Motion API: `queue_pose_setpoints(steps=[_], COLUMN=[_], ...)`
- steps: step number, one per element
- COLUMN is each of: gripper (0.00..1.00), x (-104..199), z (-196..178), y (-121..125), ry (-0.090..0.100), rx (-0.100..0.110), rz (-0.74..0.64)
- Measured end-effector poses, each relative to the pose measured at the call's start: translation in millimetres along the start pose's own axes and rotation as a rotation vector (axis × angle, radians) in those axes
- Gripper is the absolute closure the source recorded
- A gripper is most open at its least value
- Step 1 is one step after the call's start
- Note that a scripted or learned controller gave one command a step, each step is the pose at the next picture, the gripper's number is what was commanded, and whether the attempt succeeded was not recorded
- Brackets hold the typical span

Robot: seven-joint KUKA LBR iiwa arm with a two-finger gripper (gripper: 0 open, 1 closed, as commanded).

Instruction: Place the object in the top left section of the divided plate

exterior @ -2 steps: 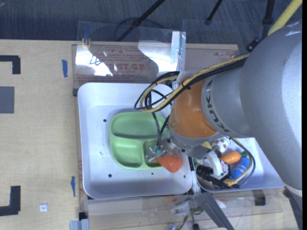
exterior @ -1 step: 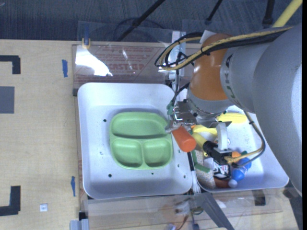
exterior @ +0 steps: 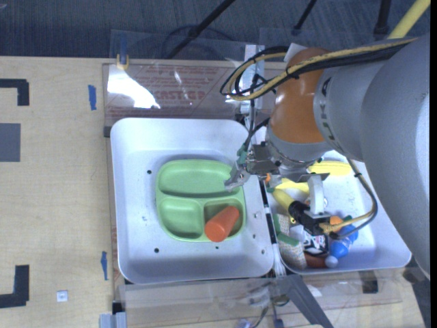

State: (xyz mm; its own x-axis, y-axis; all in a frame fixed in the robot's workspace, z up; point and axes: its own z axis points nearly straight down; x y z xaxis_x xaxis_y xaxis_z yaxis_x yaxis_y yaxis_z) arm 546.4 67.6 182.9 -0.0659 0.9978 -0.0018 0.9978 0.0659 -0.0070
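One orange plastic cylinder [exterior: 222, 223] lies in the lower right section of the green divided plate [exterior: 179, 214]. My gripper [exterior: 238, 177] hovers at the plate's right rim; whether it's open I cannot tell. I should descend squarely over the cylinder before lifting it to the plate's top section.

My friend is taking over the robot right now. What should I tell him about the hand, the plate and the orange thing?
Hand: over the right rim of the green plate; I can't tell if it is open or shut.
Plate: in the left bin.
Orange thing: lies in the plate's bottom right section, not held.
Done: nothing yet in the top section.
Left: pick up the orange thing and put it in the top left section.
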Motion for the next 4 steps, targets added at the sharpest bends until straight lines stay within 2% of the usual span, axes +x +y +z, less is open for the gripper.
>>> queue_pose_setpoints(steps=[1, 2, 3, 4], gripper=[0.00, 0.00, 0.00, 0.00], x=[16, 36, 95, 78], z=[1, 39, 96, -7], y=[68, 82, 126, 125], ry=[0.000, 0.006, -0.002, 0.000], rx=[0.000, -0.005, 0.004, -0.001], rz=[0.272, 0.403, 0.490, 0.751])
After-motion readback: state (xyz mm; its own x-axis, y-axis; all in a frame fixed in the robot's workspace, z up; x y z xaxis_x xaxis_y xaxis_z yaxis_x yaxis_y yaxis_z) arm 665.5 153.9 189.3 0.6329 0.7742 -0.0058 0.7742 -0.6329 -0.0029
